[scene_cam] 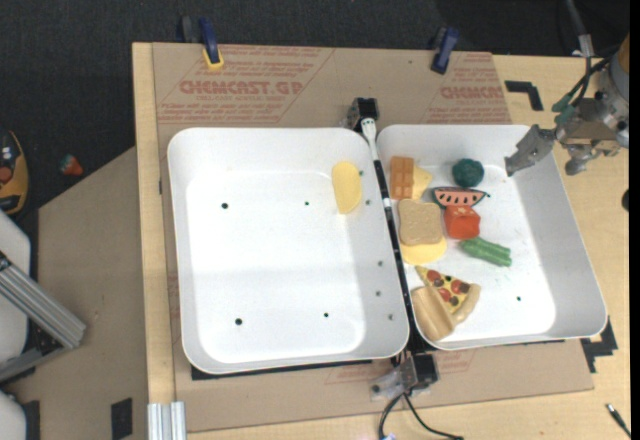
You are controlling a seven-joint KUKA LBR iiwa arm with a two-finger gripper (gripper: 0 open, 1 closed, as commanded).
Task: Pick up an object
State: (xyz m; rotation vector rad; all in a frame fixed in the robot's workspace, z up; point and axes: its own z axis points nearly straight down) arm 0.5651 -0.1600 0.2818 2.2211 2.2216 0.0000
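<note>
Camera view, looking down at a slant: two white bins are sitting side by side on a brown board. The left bin (pixel 200 258) is holding a single pale yellow piece (pixel 347 187), lying near its right wall, toward the far end.

The right bin (pixel 560 268) is carrying the rest of the toy food, crowded toward its left side. An orange block (pixel 401 176) is lying at the far left, next to the divider. A slice of bread (pixel 420 223) is resting on a yellow slab (pixel 425 251), just below the orange block. A dark green round piece (pixel 467 171) is sitting further right, with a watermelon slice (pixel 459 196) just under it and a red piece (pixel 462 222) touching below that. A green pod-shaped piece (pixel 486 250) is lying slantwise to the right of the bread. A pizza slice (pixel 452 289) is lying at the near end beside a tan wedge (pixel 432 312).

The gripper (pixel 550 153) is hanging over the right bin's far right corner, reaching in from the right, well apart from the food. Its two grey fingers are standing spread, with nothing between them.

Blue clamps (pixel 210 40) are gripping the board's far edge.
</note>
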